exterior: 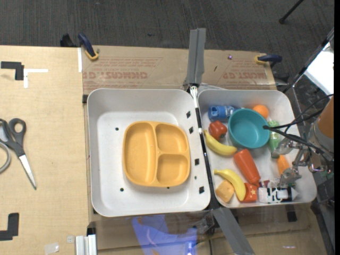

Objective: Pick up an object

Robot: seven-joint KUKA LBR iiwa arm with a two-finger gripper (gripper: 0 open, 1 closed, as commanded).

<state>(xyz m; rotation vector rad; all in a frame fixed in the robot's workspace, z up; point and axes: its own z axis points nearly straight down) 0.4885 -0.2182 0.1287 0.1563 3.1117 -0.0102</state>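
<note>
Dark grey carpeted floor (159, 9) across the top. Pale wooden bench top (42, 158) at left, marked with black tape corners (13, 69) and a strip of white tape (36, 72). Scissors (19, 147) with grey handles lying on the wood near the left edge. Brown cardboard sheet (138, 68) with reversed red lettering along the far side, held by blue clamps (87, 45) at both ends. Grey upright bar (196, 54) at centre. Thin black pole (300, 4) slanting across the floor at top right. Even, soft lighting.
</note>
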